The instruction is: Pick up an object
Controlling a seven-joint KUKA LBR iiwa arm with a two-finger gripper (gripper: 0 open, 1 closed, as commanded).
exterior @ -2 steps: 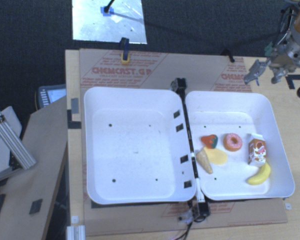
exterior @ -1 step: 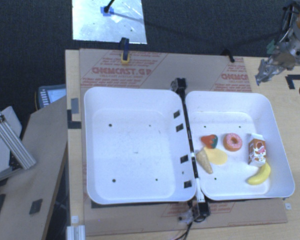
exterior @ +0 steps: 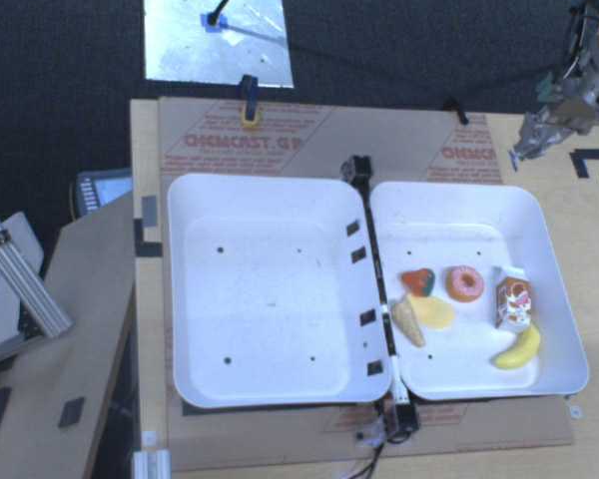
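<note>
- The tool (exterior: 531,146) is at the top right, up past the far edge of the right bin (exterior: 549,242), over the desk (exterior: 100,267).
- It is small and blurry here, so I cannot tell how it is set, and I see nothing in it.
- The arm (exterior: 594,63) comes in from the top right corner.
- All the toys lie in the right bin, well apart from the tool.
- A red strawberry (exterior: 418,281) lies near the middle of that bin.
- A pink donut (exterior: 465,283) lies just beside the strawberry, on its right.
- A small carton (exterior: 513,300) is near the right wall of the bin, to the right of the donut.
- A yellow banana (exterior: 518,349) lies just below the carton, near the front right corner.
- A flat yellow piece (exterior: 434,312) lies below the strawberry.
- A tan cone (exterior: 407,320) lies tilted, touching the left side of the yellow piece, close to the wall between the bins.
- The left bin (exterior: 270,287) sits side by side with the right one.
- Both bins rest on a brown board (exterior: 309,138) with red letters.
- A yellow clamp (exterior: 250,108) grips the far edge of the board.
- A shiny sheet (exterior: 218,28) lies on the dark floor behind the desk.
- Nothing lies on top of the toys.
</note>
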